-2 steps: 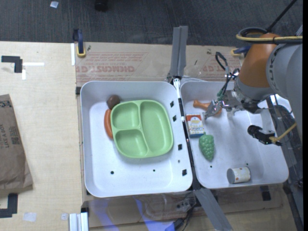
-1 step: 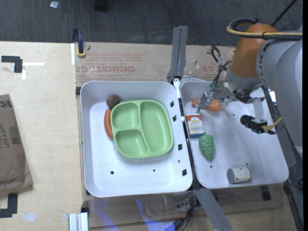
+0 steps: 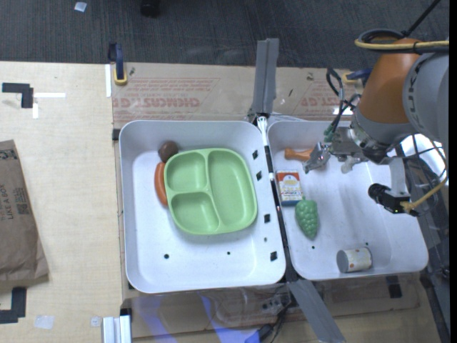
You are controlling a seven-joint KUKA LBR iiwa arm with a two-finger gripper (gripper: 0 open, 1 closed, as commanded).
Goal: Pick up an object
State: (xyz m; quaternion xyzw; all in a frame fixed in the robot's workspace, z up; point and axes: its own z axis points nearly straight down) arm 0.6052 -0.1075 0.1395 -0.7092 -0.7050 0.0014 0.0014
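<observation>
The tool (image 3: 323, 156) is hovering at the right bin's (image 3: 400, 259) far left, its grip state impossible to tell, just beside an orange carrot (image 3: 297, 152); a small carton (image 3: 289, 187) and green grapes (image 3: 308, 217) are lying nearer

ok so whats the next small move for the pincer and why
Probably a short drop straight down and slightly left onto the orange carrot-like piece. The pincer hovers in the right bin with nothing between its fingers, and that piece lies just beside its tip. The small carton and green grapes sit farther off.
</observation>
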